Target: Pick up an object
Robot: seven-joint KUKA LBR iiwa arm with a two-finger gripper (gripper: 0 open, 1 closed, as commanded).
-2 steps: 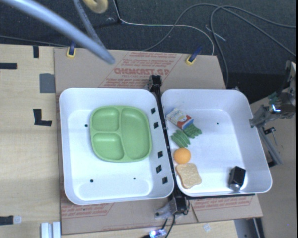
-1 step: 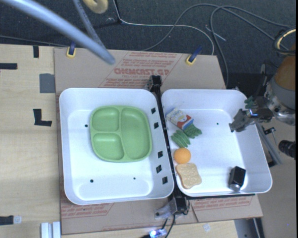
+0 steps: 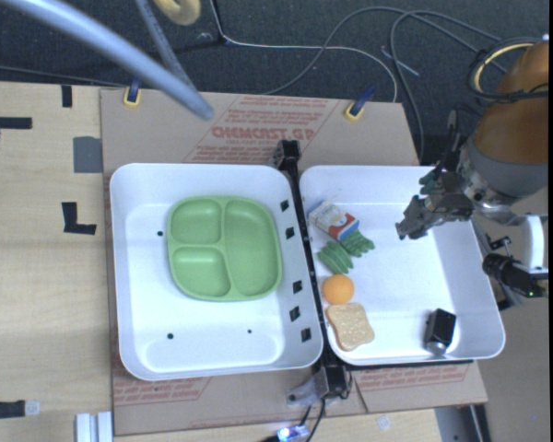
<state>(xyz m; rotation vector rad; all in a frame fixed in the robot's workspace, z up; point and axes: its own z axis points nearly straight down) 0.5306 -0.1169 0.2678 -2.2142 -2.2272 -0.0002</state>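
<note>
white plastic walls of the right bin [image 3: 461, 247] ring the end effector [image 3: 411, 227], which hangs over the bin's upper right floor; whether it is wide or narrow cannot be told. the objects lie to its left along the divider: a small carton [image 3: 333, 218], green beans [image 3: 345, 250], an orange [image 3: 337, 289] and bread [image 3: 350, 326]. a dark object [image 3: 439, 330] sits toward the lower right corner. bare floor between gives room to approach
</note>
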